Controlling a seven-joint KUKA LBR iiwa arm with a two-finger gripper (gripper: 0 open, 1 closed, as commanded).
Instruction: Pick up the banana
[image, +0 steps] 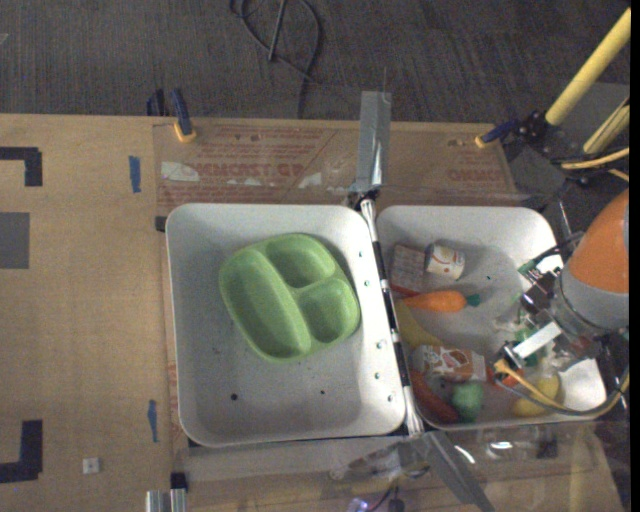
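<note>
Banana (412, 330) lies in the right bin (470, 215), against its left wall under the carrot (436, 301), long axis roughly along that wall, well left of the gripper (528, 345) low over the bin's right side; gripper opening: cannot tell.

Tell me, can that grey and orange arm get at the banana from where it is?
Probably yes. The arm already hangs over the right bin, and the banana lies just beneath its wrist, at the bin's near right corner, partly hidden by cables.

Banana (537, 398) mostly hidden under arm (600, 275); arm cut off at right edge.
</note>
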